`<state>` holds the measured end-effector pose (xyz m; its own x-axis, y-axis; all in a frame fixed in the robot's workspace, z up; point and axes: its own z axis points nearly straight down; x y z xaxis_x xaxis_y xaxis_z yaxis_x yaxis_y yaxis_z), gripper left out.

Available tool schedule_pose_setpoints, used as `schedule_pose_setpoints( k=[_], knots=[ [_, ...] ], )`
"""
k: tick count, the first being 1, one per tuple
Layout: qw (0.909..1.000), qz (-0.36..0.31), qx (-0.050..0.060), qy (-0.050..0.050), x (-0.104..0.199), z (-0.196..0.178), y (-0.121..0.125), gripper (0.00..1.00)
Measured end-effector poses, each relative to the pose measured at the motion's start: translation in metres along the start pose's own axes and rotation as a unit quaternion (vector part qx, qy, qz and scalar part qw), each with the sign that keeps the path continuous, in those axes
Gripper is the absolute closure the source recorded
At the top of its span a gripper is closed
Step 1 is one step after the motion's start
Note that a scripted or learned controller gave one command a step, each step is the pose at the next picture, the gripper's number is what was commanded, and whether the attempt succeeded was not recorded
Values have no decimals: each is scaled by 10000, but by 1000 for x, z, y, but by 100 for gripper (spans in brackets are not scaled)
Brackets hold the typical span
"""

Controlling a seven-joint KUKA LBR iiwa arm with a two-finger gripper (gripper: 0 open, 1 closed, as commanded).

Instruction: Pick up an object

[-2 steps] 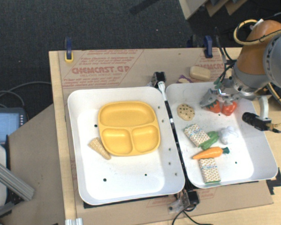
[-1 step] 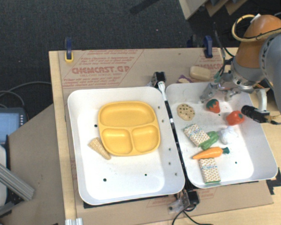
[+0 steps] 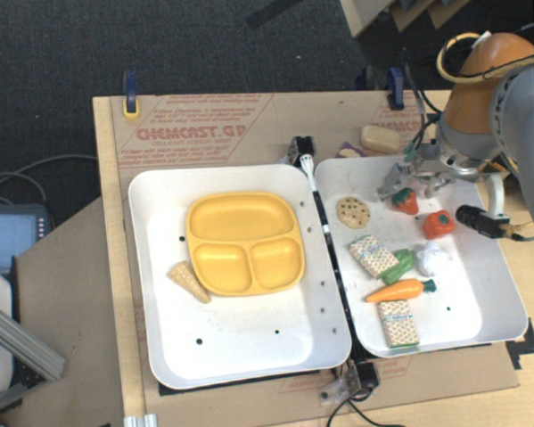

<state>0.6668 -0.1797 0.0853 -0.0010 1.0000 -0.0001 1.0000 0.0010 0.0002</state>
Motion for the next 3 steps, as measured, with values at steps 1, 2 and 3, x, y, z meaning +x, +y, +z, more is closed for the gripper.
schedule_pose_setpoints(
  k=[1, 2, 3],
  knots=[
    [10000, -5, -16, -9, 0, -11, 1, 100],
    [10000, -8, -10, -10, 0, -11, 1, 0],
    [10000, -4, 7, -1, 0, 1, 0, 0]
  ],
)
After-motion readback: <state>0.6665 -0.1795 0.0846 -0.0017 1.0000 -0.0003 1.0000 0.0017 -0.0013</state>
